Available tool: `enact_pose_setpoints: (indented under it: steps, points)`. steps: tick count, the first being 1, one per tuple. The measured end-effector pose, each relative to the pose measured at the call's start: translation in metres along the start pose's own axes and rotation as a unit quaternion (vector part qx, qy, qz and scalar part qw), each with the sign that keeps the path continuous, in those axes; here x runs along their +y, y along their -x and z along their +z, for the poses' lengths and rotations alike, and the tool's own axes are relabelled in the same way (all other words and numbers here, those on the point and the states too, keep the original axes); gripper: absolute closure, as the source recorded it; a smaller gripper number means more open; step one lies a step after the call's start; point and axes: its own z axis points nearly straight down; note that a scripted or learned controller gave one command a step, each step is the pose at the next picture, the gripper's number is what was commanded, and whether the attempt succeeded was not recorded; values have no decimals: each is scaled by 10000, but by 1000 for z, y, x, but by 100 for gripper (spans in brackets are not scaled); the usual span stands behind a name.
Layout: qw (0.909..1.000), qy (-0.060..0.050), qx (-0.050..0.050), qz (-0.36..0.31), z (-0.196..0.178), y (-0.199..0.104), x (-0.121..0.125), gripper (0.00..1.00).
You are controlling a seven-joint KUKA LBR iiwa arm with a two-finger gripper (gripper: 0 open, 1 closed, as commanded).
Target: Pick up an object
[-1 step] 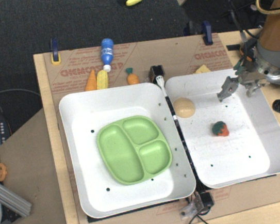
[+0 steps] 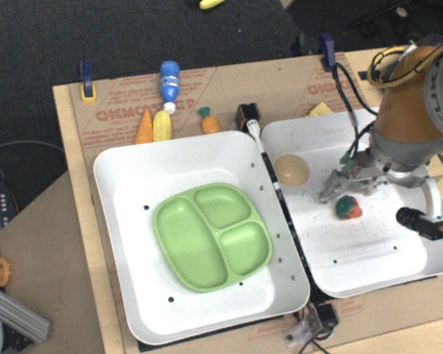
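Note:
In the right bin [image 2: 367,270] a small red and green object [image 2: 348,209], like a strawberry, lies near the middle. A round tan object [image 2: 291,171] rests near the bin's back left corner. My gripper [image 2: 337,186] hangs low over the right bin, just above and behind the red and green object and to the right of the tan one. Nothing shows between its fingers. The grey arm with its orange band [image 2: 409,107] comes in from the right.
The left bin [image 2: 134,251] holds a green divided plate [image 2: 210,235]. Behind the bins on the bench lie a blue and white bottle [image 2: 169,83], a corn cob [image 2: 162,125], two carrots [image 2: 143,129] and a yellow piece [image 2: 320,109].

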Motion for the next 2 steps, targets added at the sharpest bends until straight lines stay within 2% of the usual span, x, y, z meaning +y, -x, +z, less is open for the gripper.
enact_pose_setpoints:
  steps: [1, 2]
  points:
    - [10000, -4, 5, 8, -5, -17, -36, 0]
    - [10000, 28, -8, 11, -16, -16, -34, 100]
